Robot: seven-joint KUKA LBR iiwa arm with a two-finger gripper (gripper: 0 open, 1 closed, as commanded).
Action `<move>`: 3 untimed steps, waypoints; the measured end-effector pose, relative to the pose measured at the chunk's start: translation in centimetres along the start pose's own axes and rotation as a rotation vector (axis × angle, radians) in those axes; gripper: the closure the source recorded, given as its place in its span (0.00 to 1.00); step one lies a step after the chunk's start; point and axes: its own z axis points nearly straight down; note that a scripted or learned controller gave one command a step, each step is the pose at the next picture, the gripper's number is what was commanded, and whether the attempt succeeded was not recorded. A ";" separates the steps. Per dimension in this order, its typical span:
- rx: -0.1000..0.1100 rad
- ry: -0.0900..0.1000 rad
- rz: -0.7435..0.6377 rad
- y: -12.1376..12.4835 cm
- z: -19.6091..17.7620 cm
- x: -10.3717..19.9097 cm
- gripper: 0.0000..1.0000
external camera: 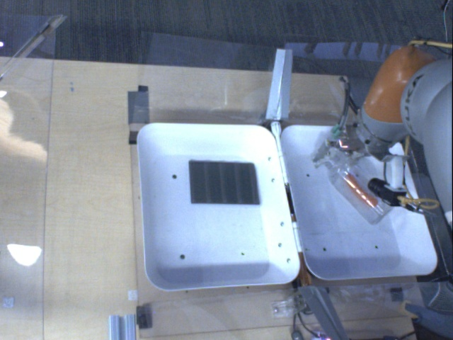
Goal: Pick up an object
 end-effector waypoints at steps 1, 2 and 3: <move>-0.001 -0.001 -0.182 -4.3 -0.1 -3.7 0.00; -0.002 -0.002 -0.142 -10.9 -0.3 -5.6 0.00; -0.014 -0.006 -0.175 -12.8 -0.4 -5.4 0.00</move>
